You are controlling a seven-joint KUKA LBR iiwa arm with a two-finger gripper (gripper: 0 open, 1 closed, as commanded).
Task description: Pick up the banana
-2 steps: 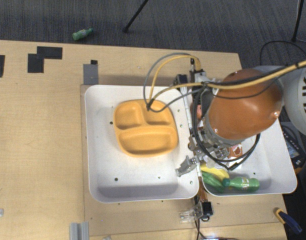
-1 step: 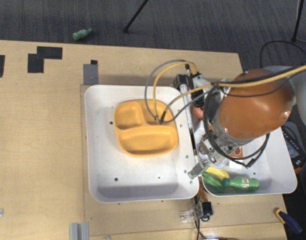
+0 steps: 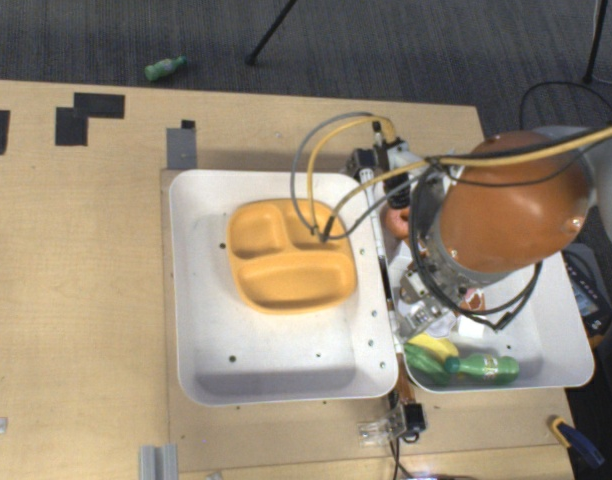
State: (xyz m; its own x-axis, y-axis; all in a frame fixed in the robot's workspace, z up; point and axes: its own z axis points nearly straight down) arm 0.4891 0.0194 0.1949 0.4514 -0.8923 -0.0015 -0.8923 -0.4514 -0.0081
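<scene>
Wooden tabletop (image 3: 86,298) with two white bins. End effector (image 3: 426,313), finger state indiscernible, hovers over banana (image 3: 431,351) beside green bottle (image 3: 483,368); descend centred, avoiding the bottle.

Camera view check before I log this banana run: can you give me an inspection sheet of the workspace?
Surface: wooden bench bearing two white bins, left bin and right bin.
Job's things: banana, partly visible in the right bin's near corner, under the arm.
Clutter: yellow divided tray in the left bin; green bottle beside the banana.
Grippers: end effector low over the right bin, just above the banana; fingers hidden.
Cables: yellow and grey hoses looping over the left bin.
Surroundings: dark carpet, small green object on the floor, tripod legs.
</scene>
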